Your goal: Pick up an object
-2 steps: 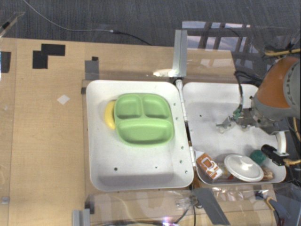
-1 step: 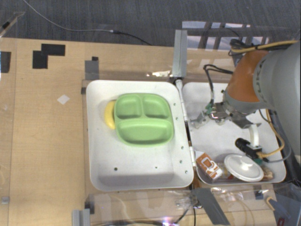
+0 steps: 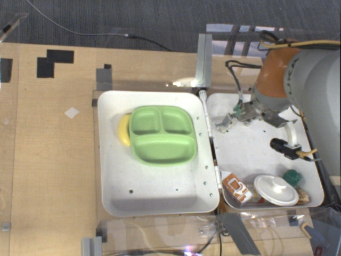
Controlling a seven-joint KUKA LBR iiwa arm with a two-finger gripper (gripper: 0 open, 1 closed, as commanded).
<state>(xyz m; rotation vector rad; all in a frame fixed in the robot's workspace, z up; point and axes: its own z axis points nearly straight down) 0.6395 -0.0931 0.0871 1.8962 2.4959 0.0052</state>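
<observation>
One white lid well below pincer

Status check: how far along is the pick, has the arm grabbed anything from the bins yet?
Nothing looks picked yet. The gripper sits over the bare upper-left part of the right white bin, with no object visible at it. The white round lid, orange-and-white packet and dark green block lie at that bin's near edge; the green divided plate sits in the left bin. Reaching, grasping and lifting all remain.
</observation>
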